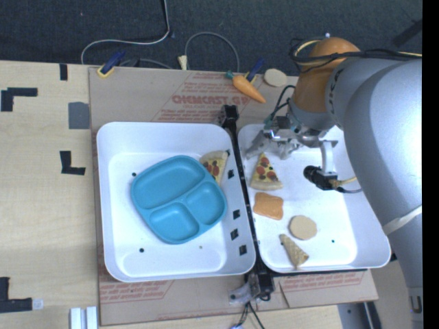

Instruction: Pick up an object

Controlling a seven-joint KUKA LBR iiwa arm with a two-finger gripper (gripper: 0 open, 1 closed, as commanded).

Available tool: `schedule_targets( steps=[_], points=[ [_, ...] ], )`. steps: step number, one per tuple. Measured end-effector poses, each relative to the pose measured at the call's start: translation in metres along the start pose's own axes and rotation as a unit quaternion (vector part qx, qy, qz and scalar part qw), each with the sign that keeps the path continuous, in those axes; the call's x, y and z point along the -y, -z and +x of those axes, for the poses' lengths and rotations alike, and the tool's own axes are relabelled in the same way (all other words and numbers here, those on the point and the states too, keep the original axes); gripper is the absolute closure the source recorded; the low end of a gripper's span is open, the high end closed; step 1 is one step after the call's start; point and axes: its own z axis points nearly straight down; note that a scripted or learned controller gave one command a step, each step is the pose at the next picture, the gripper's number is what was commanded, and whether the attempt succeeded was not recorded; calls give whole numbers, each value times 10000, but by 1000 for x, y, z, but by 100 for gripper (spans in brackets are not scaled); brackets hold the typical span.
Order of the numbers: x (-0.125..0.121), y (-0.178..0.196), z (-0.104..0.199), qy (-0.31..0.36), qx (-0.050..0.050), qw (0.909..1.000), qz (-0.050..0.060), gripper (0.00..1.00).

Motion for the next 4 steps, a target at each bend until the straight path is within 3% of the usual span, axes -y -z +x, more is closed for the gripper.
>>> schedule_targets(
  steps=[1, 2, 3, 4],
  points=[
    [29, 1, 0, -11, 5, 10000, -26, 0],
    [16, 1, -17, -11, -10, 10000, -21, 0],
    [37, 1, 3, -5, 10, 10000, -27, 0],
    [36, 11, 3, -10, 8, 10000, -29, 100]
  ],
)
